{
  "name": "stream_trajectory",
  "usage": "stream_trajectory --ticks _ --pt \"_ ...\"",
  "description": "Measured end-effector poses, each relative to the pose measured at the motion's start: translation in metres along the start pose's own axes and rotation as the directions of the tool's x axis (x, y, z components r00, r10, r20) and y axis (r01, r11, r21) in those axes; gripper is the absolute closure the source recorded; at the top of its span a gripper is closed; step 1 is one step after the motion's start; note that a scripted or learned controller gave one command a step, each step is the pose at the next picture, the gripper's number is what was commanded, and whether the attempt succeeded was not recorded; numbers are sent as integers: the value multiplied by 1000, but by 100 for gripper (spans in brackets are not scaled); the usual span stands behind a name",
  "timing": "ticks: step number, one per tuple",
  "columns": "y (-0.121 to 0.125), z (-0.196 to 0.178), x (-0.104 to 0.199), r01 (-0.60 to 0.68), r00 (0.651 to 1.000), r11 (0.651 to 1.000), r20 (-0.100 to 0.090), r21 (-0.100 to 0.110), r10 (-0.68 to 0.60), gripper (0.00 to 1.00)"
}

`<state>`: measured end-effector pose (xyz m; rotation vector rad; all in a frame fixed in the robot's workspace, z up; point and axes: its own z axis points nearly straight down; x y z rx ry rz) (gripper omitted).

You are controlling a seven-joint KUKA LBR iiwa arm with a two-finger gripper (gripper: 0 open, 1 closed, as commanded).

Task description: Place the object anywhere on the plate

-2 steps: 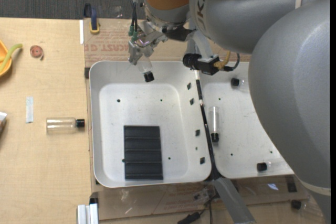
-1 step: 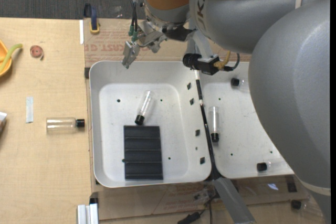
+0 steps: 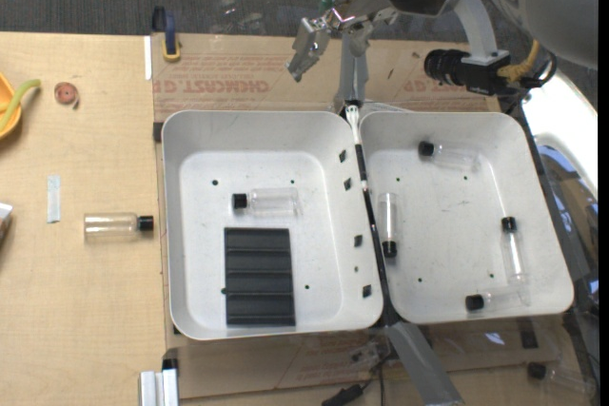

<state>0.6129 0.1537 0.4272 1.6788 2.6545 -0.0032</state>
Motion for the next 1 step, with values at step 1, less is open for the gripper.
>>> stream_trajectory --ticks 1 --pt "47 63 9 -318 948 948 1 3 318 0"
